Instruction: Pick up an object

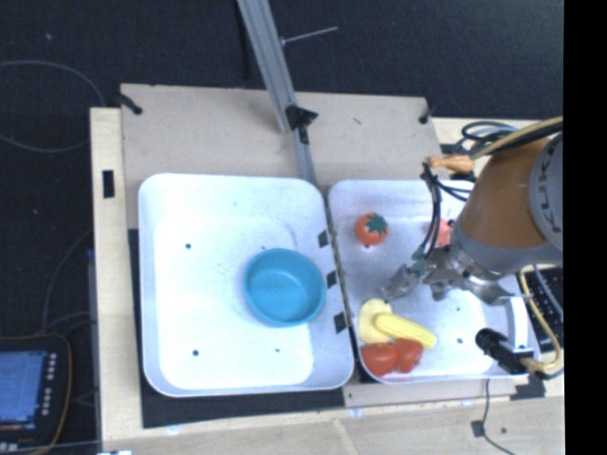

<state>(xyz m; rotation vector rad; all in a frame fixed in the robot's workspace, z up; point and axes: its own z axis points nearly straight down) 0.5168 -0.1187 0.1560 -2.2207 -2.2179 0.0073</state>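
Observation:
My gripper (403, 282) hangs over the middle of the right bin (346, 254), its fingers pointing left and down, with nothing seen between them. A small red tomato with a green top (371, 229) lies up and to the left of it. Just below the gripper, a yellow banana (391, 325) lies by the bin's front left corner. A red pepper-like piece (391, 357) sits against the front wall under the banana. In the left bin (190, 207) a blue bowl (284, 286) rests near the right wall.
A grey metal pole (270, 64) slants from the top down to the gap between the bins. Cables (479, 140) lie on the bench behind the right bin. The arm's orange band (507, 202) covers the right bin's far right part.

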